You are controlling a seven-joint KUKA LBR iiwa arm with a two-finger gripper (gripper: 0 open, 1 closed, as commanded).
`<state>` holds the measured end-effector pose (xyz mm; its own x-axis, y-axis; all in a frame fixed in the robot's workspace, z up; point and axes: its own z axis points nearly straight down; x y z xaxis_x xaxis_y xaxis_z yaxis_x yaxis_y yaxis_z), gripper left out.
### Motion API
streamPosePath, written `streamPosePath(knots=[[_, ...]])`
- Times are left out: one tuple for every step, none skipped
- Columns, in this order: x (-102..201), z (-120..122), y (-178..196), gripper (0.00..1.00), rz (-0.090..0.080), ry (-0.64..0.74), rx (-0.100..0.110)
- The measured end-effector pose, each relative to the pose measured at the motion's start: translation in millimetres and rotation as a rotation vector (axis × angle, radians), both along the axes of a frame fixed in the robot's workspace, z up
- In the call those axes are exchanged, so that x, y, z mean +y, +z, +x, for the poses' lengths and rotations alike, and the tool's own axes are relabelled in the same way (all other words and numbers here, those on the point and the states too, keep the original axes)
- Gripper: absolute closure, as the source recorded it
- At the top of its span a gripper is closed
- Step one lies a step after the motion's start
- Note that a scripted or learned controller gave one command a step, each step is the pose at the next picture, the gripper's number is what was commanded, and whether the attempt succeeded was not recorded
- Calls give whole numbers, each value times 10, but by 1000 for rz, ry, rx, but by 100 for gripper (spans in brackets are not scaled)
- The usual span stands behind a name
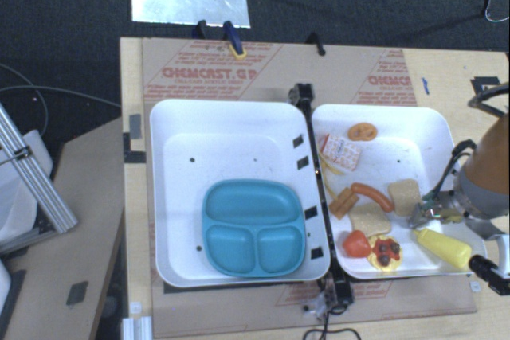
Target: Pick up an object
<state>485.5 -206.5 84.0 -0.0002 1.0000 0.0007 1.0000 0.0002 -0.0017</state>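
I see two shallow white bins side by side on a bench covered with brown cardboard. The left bin holds a blue divided plate lying flat toward its near side.

The right bin holds a scatter of toy food. At its far side lies a small round orange cookie, and just near-left of it a red and white carton of fries. Toward the middle, an orange-brown sausage lies at a slant, with a beige slice of bread right of it and another pale slice just nearer. At the near edge sit a red tomato, a yellow piece topped with dark red berries, and a yellow mustard bottle lying on its side.

The arm comes in from the right. Its gripper sits low in the right bin, between the bread and the mustard bottle. I cannot tell how it is set.
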Motion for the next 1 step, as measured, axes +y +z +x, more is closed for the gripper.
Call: streamPosePath(knots=[[312,15,0,100,0,5,-2]])
